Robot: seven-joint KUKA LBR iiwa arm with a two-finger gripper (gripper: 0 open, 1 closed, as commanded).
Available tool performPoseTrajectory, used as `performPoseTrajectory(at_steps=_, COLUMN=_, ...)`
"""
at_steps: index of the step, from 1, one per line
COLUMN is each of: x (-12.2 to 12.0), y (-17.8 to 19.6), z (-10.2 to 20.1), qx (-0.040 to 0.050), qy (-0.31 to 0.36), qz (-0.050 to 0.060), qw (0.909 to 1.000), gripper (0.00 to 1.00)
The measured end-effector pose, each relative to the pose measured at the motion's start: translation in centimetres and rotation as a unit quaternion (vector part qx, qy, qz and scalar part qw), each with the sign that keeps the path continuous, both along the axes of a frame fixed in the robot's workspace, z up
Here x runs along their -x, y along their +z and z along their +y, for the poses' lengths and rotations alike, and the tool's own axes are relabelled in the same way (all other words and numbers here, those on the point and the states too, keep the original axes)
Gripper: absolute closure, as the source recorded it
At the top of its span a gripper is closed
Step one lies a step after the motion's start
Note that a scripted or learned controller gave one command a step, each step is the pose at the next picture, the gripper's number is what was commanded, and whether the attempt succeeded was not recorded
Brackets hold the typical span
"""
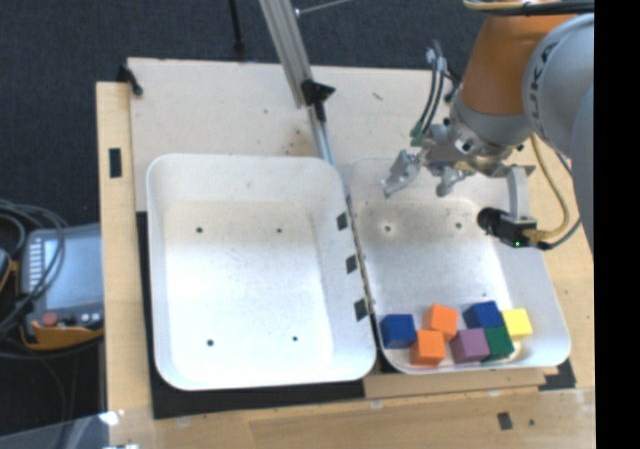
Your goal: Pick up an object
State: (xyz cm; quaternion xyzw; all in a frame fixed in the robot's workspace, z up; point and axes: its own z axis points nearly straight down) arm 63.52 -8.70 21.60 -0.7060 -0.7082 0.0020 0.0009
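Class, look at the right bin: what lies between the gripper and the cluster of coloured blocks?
In the camera view, only bare white bin floor lies between the gripper and the blocks.

You have two white bins: the left bin (250, 267) and the right bin (450, 247). You can count seven blocks: two blue (398, 329) (484, 315), two orange (443, 318) (430, 346), one yellow (517, 322), one purple (468, 345), one green (499, 341).

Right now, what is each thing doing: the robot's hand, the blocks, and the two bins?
hand: up over the far end of the right bin, holding nothing
blocks: clustered at the near end of the right bin, untouched
right bin: holds all the blocks
left bin: flat on the bench
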Motion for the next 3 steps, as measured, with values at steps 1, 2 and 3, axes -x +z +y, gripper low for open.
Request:
performPoseTrajectory(at_steps=1, x=1.0, y=-4.9, z=-0.2, qx=0.0001, qy=-0.002, qz=0.000, qw=1.0000, gripper=0.00)
performPoseTrajectory(at_steps=2, x=1.2, y=-9.1, z=-0.7, qx=0.0003, qy=-0.003, qz=0.000, qw=1.0000, gripper=0.00)
performPoseTrajectory(at_steps=3, x=1.0, y=-7.7, z=-0.7, qx=-0.0008, qy=-0.006, qz=-0.004, qw=1.0000, gripper=1.00)
